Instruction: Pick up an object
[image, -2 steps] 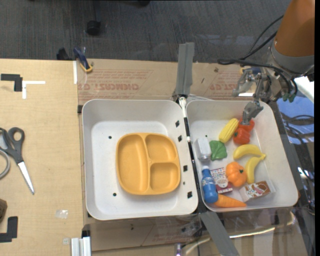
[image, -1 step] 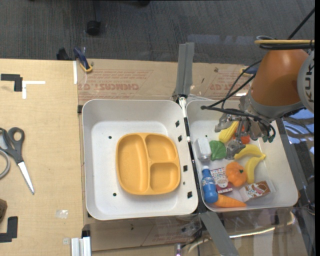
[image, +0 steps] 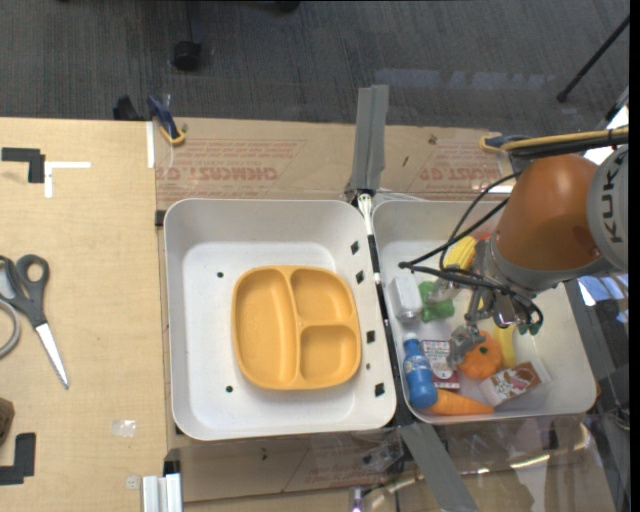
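At the near edge of the right bin (image: 560, 405) lies a toy carrot (image: 462, 404), its long side running along that edge. Just beside it, toward the left bin, a blue bottle (image: 418, 374) lies with its cap pointing toward the far side. A little farther in sit a small red and white packet (image: 514, 383) and a round orange toy (image: 481, 362). The claw (image: 470, 338) hangs right over this pile, with the orange toy just on its near side, so that looks like the easiest thing to grab. I cannot tell how wide the claw is spread, and nothing can be seen held in it. Farther back are a green toy (image: 436, 299), a white block (image: 405, 295) and something yellow (image: 459, 252) under the arm. The left bin (image: 190, 300) holds a yellow divided plate (image: 297, 327). Scissors (image: 38, 315) lie near the worktop's left edge.
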